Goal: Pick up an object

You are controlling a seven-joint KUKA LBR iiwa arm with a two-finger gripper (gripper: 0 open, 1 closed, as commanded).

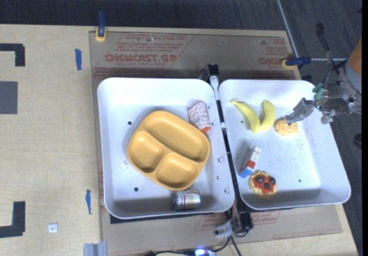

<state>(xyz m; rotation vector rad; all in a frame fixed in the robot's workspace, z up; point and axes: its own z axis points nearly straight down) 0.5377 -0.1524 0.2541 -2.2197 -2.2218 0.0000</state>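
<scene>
My gripper (297,114) reaches in from the right, over the right bin (322,194). Its tip hangs just above and to the right of a round orange waffle-like piece (286,128). Whether it touches that piece is unclear. To the left of the piece lie two yellow bananas (256,115). Lower in the same bin are a small white, red and blue carton (250,161) and a round toy pizza (262,183).
The left bin (115,134) holds a large yellow divided plate (167,149), a red and white packet (199,115) beside it, and a can (186,200) on its side near the front wall. A black divider (221,128) runs between the bins.
</scene>
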